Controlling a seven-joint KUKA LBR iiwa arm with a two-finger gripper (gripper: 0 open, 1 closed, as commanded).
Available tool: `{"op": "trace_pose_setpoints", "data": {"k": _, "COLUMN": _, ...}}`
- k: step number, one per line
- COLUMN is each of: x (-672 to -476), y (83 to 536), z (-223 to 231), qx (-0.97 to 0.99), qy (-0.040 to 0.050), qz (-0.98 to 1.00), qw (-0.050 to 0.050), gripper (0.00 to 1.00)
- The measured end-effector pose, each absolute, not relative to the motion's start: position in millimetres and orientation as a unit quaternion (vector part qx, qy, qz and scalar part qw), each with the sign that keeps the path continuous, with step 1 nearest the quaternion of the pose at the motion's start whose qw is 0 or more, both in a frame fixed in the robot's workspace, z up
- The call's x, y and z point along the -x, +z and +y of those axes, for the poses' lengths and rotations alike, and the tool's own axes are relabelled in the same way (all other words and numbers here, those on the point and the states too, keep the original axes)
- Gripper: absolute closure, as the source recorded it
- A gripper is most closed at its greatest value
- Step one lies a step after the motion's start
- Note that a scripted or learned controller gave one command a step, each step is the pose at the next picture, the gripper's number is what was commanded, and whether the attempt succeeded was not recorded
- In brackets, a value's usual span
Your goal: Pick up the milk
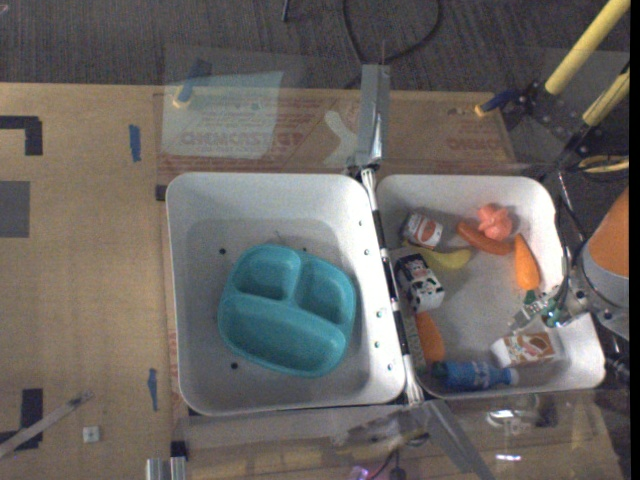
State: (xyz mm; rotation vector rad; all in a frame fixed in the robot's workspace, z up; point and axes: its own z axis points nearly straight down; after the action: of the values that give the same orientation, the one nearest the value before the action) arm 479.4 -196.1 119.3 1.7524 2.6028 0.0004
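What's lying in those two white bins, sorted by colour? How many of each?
Teal: 1, the divided plate in the left bin.
Orange or pink-orange: 4, toy foods in the right bin.
Yellow: 1, the banana.
Blue: 1, the bottle.
White-based: 3, the can, the cow-print milk carton, the small carton.
Total: 10.

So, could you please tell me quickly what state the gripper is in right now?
Gripper: cannot be told; it hangs low over the right bin, just above a small carton.
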Motion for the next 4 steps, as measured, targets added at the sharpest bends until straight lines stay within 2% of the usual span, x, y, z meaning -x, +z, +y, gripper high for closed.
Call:
{"op": "trace_pose_setpoints", "data": {"k": 1, "x": -479.3, "y": 169, "z": -201, "qx": -0.543, "qy": 0.0001, "qz": 0.840, "qw": 0.002, "gripper": 1.00}}
{"op": "trace_pose_setpoints", "data": {"k": 2, "x": -486.9, "y": 164, "z": -210, "qx": -0.399, "qy": 0.0000, "qz": 0.917, "qw": 0.003, "gripper": 1.00}}
{"op": "trace_pose_setpoints", "data": {"k": 3, "x": -486.7, "y": 164, "z": -210, "qx": -0.400, "qy": 0.0001, "qz": 0.917, "qw": 0.003, "gripper": 0.00}}
{"op": "trace_pose_setpoints", "data": {"k": 4, "x": -488.8, "y": 112, "z": -218, "qx": -0.346, "qy": 0.0048, "qz": 0.938, "qw": 0.009, "gripper": 0.00}}
